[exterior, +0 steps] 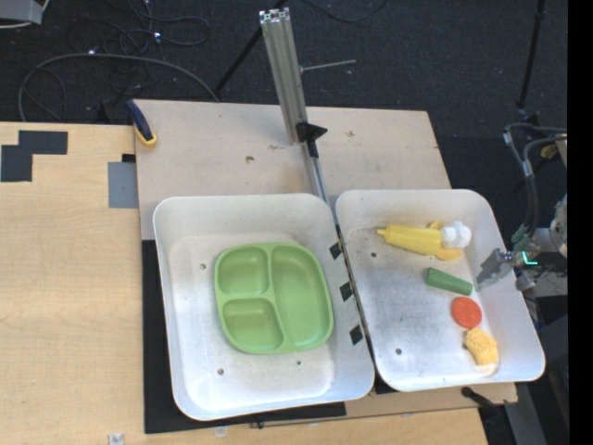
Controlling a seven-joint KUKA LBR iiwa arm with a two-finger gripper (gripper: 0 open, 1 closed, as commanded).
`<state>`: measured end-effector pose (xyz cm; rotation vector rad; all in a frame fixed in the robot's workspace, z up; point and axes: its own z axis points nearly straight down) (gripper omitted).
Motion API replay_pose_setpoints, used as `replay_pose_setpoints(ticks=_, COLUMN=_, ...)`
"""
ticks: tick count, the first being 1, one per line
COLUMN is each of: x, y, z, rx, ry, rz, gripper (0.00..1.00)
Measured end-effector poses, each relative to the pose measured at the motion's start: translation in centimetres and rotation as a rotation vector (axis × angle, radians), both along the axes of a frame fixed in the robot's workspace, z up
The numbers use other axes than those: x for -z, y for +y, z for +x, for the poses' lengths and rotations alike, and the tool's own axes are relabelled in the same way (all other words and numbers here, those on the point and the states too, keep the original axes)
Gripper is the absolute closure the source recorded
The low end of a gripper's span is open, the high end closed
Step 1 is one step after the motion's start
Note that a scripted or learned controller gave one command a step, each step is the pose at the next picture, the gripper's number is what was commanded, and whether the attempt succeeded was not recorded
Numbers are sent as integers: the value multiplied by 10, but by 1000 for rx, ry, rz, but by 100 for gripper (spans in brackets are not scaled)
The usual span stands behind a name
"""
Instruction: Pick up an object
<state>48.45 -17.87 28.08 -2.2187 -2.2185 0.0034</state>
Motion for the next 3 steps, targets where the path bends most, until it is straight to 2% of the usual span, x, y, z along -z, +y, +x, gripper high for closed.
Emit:
replay_pose_setpoints(ticks=1, x=-1, y=0, z=0, rx=0, ry=-1, rz=0, gripper=0)
replay_pose_setpoints(ticks=2, x=43, y=1, z=-2, rx=0, ry=3, rz=1, gripper=0)
replay_pose_setpoints(ticks=3, x=106, y=8, z=-3, rx=0, ry=5, rz=2, gripper=0)
